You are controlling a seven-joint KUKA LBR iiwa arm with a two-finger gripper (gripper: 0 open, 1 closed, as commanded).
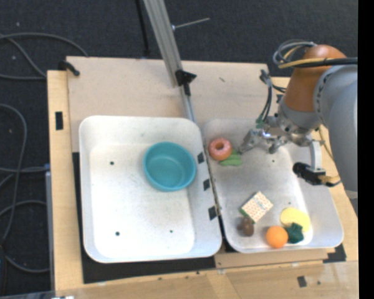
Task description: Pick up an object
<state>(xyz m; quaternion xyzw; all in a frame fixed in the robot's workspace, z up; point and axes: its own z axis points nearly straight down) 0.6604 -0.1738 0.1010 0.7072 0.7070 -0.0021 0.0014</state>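
The grey arm with the orange band reached in from the right, and its two-finger gripper (257,139) hung over the far part of the right shallow white bin (318,232), a position consistent with an approach to the nearest objects at that bin's far-left corner. Whether the claw was spread or pressed together could not be told from the camera view, and nothing was seen between its tips. The likely target, a pink ring-shaped doughnut toy (220,149), lay in that far-left corner, just left of the gripper and touching a small green flat piece (232,161) beside it. The doughnut appeared round and glossy, with a dark central hole. The remaining objects sat clustered along the near edge, well apart from the gripper: a tan checked block (257,206), a small brown lump (245,227), an orange ball (276,237), a yellow rounded piece (294,217) and a dark green piece (295,233). A teal plastic bowl (169,166) stood upright in the left shallow white bin (112,229).
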